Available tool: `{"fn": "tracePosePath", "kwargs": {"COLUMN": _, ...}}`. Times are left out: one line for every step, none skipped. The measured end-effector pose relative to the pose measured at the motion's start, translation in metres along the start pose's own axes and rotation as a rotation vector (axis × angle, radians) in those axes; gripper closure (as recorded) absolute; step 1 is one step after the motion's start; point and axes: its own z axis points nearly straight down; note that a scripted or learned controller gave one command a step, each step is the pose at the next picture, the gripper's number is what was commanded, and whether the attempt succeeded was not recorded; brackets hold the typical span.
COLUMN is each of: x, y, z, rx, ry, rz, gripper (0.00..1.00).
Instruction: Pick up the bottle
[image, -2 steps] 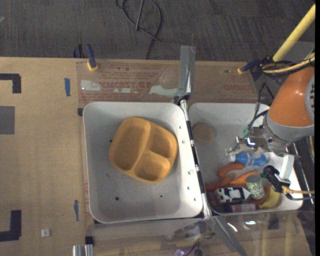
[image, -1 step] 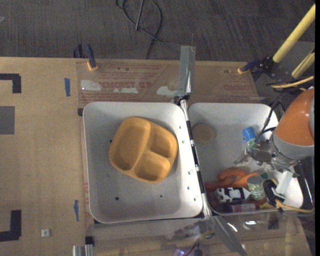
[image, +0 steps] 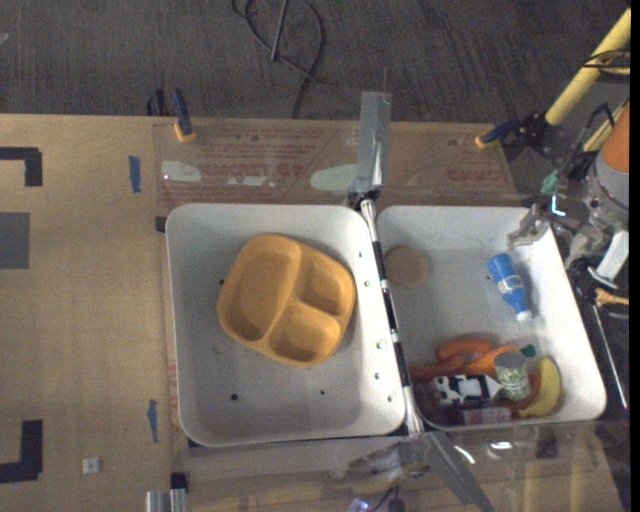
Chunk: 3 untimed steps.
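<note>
A blue bottle (image: 507, 280) with a white neck lies on its side in the right bin (image: 452, 238), close to the right wall. A small clear bottle (image: 513, 372) with a green cap stands among the pile at the bin's front right. My gripper (image: 533, 224) hangs over the bin's back right corner, up and to the right of the blue bottle and apart from it. Nothing shows in its grasp.
A tan round disc (image: 406, 266) lies at the right bin's back left. A carrot (image: 465, 352), a banana (image: 546, 392) and a black-and-white cow-patterned item (image: 465, 388) crowd the front. A yellow divided plate (image: 287, 298) sits in the left bin (image: 200, 380).
</note>
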Motion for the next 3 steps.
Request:
{"fn": "tracePosePath", "kwargs": {"x": 0.029, "y": 0.004, "z": 0.109, "rx": -0.001, "ry": 0.001, "rz": 0.069, "gripper": 0.00}}
{"fn": "tracePosePath", "kwargs": {"x": 0.031, "y": 0.005, "z": 0.098, "rx": -0.003, "ry": -0.001, "rz": 0.065, "gripper": 1.00}}
{"fn": "tracePosePath", "kwargs": {"x": 0.084, "y": 0.024, "z": -0.024, "rx": 0.000, "ry": 0.001, "rz": 0.122, "gripper": 1.00}}
